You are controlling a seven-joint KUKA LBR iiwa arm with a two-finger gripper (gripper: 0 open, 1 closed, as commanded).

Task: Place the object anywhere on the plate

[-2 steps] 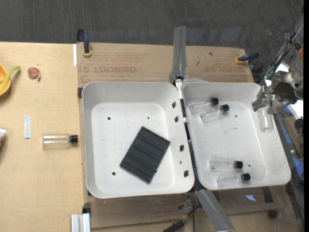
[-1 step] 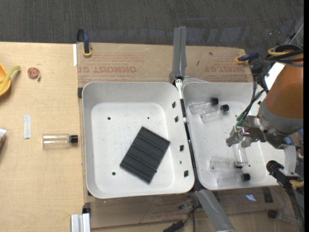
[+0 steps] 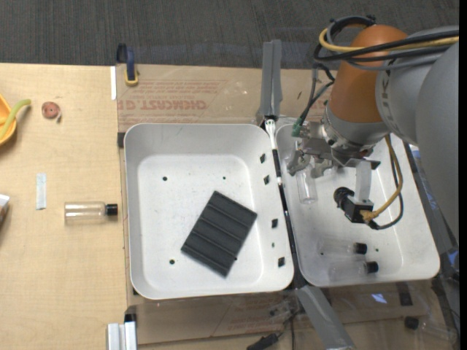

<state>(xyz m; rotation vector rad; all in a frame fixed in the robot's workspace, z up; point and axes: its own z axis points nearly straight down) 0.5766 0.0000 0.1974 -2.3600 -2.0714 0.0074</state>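
- Pale wooden surface [image 3: 66, 144] carries two shallow white bins side by side, with grey carpet beyond its far edge.
- A cardboard sheet [image 3: 190, 97] under the bins bears red print, upside down from this angle; it seems to read "CHEMCAST", and the rest is too faint to read.
- The left bin [image 3: 139, 217] holds a dark ridged plate [image 3: 219, 233], lying flat and askew near the middle.
- The end effector [image 3: 310, 162] hangs over the far left part of the right bin [image 3: 416, 261]; I cannot tell whether it is spread or pressed together.
- A clear vial-like object [image 3: 306, 190] shows just below it, inside the right bin; whether it is gripped is unclear.
- Two small black pieces [image 3: 365, 257] lie near that bin's front.
- A capped clear bottle [image 3: 89, 210] lies on the wood left of the bins.
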